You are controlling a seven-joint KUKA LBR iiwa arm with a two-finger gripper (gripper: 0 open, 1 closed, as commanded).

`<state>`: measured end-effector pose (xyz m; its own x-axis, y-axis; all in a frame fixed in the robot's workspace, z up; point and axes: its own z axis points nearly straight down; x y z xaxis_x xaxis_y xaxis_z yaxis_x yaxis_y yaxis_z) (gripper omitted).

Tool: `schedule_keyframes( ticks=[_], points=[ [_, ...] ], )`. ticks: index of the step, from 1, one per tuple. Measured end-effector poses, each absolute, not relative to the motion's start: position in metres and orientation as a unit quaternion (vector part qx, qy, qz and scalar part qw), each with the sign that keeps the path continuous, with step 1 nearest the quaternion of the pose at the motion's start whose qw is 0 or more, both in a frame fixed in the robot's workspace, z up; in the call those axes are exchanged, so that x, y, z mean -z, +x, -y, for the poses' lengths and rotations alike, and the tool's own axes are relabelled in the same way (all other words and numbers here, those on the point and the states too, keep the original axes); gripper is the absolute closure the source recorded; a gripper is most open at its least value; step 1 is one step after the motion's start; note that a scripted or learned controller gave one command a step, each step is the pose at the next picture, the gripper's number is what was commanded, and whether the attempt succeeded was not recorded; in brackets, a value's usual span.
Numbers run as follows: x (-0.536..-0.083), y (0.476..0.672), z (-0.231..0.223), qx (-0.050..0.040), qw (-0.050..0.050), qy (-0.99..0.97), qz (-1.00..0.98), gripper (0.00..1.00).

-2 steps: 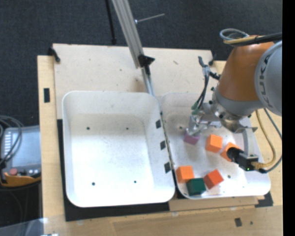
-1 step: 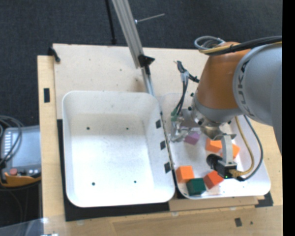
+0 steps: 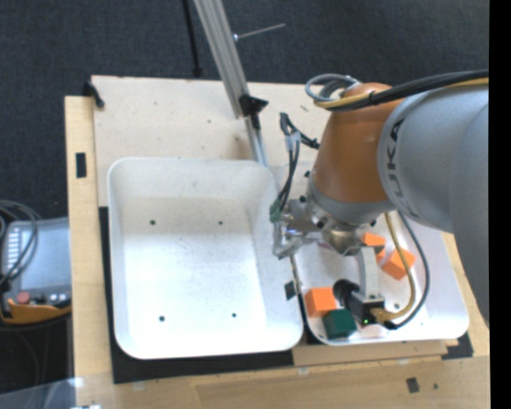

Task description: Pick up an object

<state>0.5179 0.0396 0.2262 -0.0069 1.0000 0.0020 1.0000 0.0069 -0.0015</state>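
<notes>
Noted: the grey arm's pincer [image 3: 341, 245] hangs over a shallow white plastic bin [image 3: 444, 310], tucked beneath the orange-banded wrist. Whether it is released or clenched cannot be told. A small orange block [image 3: 319, 299] lies just beside it, toward the table's front edge, against a dark green block [image 3: 339, 322]. In my judgement the orange one is the likelier target.

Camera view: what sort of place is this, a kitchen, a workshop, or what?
Probably a robotics lab: a grey-and-orange KUKA arm reaches over a bench bearing two white bins, an orange block and a green block lie in the right bin, and what looks like a control pendant sits beside the bench.
</notes>
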Motion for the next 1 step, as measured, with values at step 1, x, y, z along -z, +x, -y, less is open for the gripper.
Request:
schedule_keyframes(
  ticks=[1],
  points=[
    [-0.2346,0.5177,-0.0962,0.0010,0.001,-0.704,0.710,1.00]
  ],
)
